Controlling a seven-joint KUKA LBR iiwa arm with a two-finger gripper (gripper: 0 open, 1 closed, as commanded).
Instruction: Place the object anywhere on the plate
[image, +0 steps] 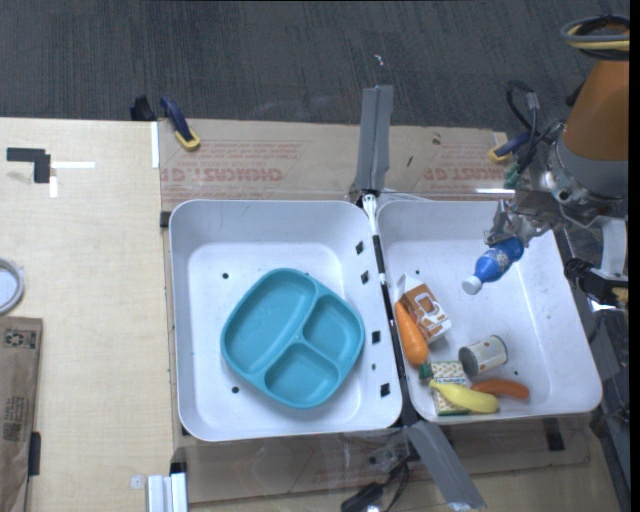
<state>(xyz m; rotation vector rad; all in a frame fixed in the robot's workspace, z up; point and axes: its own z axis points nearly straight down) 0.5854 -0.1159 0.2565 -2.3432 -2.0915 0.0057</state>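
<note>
While the gripper (512, 232) hangs over the right bin (560, 330), its fingers are clamped on a tilted blue bottle (493, 265).

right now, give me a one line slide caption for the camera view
Gripper holds a blue bottle above the right bin; the blue divided plate waits in the left bin.

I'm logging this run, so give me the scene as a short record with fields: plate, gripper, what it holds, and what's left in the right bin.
plate: blue three-compartment plate in the left bin, nothing on it
gripper: over the right bin, upper part
held: blue bottle, tilted, between its fingers
remaining: carrot, small box, can, banana
</note>
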